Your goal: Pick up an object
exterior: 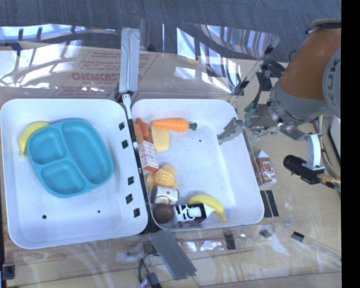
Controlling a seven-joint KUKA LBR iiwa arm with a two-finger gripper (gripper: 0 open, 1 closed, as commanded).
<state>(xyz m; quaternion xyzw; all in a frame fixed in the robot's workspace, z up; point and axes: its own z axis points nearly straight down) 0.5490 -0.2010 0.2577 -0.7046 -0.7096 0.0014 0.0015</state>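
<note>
Camera view: we find the arm (312, 71) entering from the right, its gripper (230, 131) poised over the right edge of the right bin (228, 179). We cannot tell how far the gripper is open; its tip appears as a single grey shape, and we see nothing clasped in it and nothing touching it.

The objects lie mostly along the right bin's left wall and near corner. A carrot (170, 124) rests near the far wall, well apart from the gripper. Just below it lies a pale yellow slice (161, 139), with a red-and-white packet (147, 156) beside it. Farther toward us we note a corn cob (164, 175), a small can (165, 195), a dark brown ball (162, 213), a black-and-white bottle (191, 212) and a banana (209, 204) touching that bottle.

In the left bin (66, 221) we record a blue divided plate (69, 156), with a second banana (27, 135) tucked against its left edge.
</note>
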